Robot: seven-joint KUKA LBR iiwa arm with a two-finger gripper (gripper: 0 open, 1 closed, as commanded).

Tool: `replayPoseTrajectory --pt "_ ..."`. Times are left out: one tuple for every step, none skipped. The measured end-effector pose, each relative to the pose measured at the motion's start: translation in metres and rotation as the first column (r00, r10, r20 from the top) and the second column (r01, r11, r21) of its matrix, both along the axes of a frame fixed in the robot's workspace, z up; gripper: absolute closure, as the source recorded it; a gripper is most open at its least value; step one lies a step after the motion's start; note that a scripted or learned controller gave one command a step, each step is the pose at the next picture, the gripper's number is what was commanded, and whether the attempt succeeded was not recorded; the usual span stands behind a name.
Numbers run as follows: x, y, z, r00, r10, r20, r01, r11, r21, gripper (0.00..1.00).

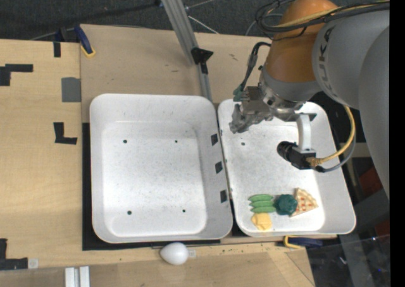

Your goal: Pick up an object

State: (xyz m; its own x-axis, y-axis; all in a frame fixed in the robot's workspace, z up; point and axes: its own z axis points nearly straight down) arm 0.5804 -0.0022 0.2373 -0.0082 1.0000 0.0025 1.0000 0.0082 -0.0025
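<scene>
The gripper (242,120) hangs over the far end of the right bin (329,129), close to the wall it shares with the left bin (104,115). From up here the tip is a dark, foreshortened cluster, and I cannot tell how it is set; nothing visible is caught in it.

The things worth picking sit at the opposite end of the same bin — a small huddle near the front wall. A green ridged piece (261,201) lies with its long axis across the bin, a yellow piece (262,220) just in front of it, a dark green lump (286,204) touching both on their right, and an orange wedge (305,202) leaning off to the right again.

So the pile lies toward the front of the bench from the gripper, and a little to the right — well apart from it. I would judge the reach has not started; the arm needs to travel down the bin's length before descending. A white egg-shaped object (174,253) rests outside the bins, on the bench (38,172) by the front edge.
</scene>
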Motion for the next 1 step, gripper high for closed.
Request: replayPoseTrajectory --pt "-0.0029 0.0557 0.0066 1.0 0.0 0.001 0.0 1.0 0.0 1.0"
